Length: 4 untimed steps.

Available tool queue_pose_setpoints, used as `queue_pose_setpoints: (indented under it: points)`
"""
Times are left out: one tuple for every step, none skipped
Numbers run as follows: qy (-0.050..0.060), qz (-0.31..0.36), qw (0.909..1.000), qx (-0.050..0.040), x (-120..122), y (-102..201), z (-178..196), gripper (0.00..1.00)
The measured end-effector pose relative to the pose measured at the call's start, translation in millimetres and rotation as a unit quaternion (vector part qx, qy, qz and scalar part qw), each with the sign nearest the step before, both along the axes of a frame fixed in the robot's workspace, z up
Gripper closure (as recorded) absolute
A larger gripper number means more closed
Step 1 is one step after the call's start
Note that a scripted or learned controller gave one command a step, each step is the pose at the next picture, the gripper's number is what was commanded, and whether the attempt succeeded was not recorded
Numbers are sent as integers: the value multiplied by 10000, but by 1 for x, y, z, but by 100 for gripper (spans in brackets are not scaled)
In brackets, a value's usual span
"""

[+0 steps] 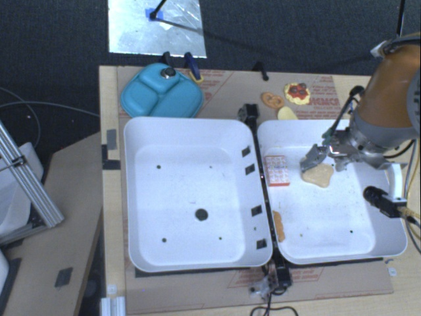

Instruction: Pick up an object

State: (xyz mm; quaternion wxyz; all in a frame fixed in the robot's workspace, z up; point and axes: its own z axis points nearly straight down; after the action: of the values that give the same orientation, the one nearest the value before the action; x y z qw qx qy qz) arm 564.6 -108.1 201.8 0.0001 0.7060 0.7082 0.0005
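- The gripper (pixel 320 158) hangs over the right bin (pixel 355 242), its tips just above and touching the edge of a flat tan cookie-shaped piece (pixel 318 176) that lies in that bin's upper middle. Whether the fingers are spread or pressed together cannot be told from this slanted view, and nothing shows the piece pinched between them.
- Risk, as I judge it: the tan piece is thin and lies flat on the bin floor, so the fingers may slide over its top or push it sideways instead of getting under its edges.
- A second risk: a descent off-centre would tip or skate the piece toward the red-and-white packet (pixel 276 170), which lies just left of it, near the divider.
- A third: a weak pinch on such a flat rim could let it drop on the lift.
- Count in the right bin: one tan cookie-shaped piece, one red-and-white packet, one small brown strip (pixel 279 226) by the divider, lower left of the tan piece.
- Count in the left bin (pixel 191 242): one small dark round thing (pixel 201 214).
- Behind the bins: one blue sectioned tray (pixel 162 92), and three small toy-food pieces (pixel 287 99).
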Motion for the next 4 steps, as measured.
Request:
queue_pose_setpoints:
  points:
    - [53, -15, 10000, 12, -61, 13, -81, 0]
    - [-20, 9, 10000, -11, -12, 21, -117, 0]
    - [-68, -8, 10000, -28, -11, 19, -103, 100]
    - [-7, 37, 10000, 15, -80, 98, -13, 100]
